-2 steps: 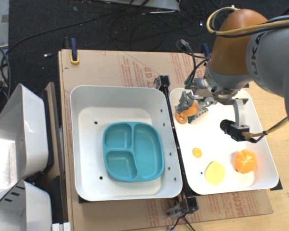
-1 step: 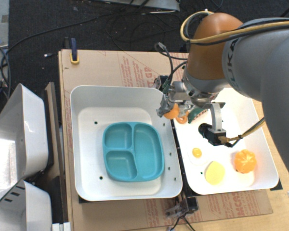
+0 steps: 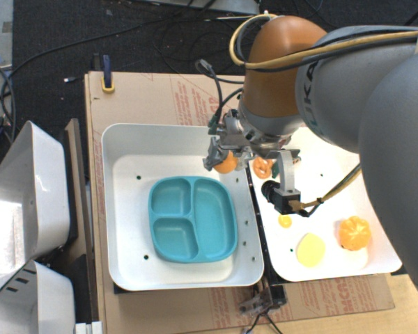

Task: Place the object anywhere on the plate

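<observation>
camera view, looking down on the tabletop: the tool hangs over the left bin, just beyond the far right corner of the teal plate, with a small orange object between its fingers. the arm's bulk hides much of the right bin, where an orange fruit, a yellow piece and another orange piece lie beyond the plate's right side.

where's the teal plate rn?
The teal divided plate lies flat in the left bin, around the middle of its floor. The claw hangs just past the plate's far right corner, near the wall shared with the right bin.
</observation>
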`<state>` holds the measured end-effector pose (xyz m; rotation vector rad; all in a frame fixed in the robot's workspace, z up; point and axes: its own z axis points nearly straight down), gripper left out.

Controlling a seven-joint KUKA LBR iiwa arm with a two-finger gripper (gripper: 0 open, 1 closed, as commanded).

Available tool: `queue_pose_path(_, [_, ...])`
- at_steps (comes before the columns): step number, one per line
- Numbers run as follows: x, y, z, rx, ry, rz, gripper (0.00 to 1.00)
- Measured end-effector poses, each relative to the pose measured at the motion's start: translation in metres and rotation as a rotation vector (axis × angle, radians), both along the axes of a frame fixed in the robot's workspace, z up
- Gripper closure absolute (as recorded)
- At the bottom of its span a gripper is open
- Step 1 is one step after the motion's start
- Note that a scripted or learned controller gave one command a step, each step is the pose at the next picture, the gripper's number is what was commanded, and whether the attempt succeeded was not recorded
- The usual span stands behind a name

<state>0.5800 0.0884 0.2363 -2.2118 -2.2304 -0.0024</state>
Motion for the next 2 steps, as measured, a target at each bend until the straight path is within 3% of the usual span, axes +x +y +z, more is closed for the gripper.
queue_pose_path(1, [-0.0098, 0.0593, 0.0055, 0.000, 0.001, 0.001, 1.00])
queue_pose_path(2, [-0.0091, 0.0551, 0.0054, -0.002, 0.001, -0.006, 0.00])
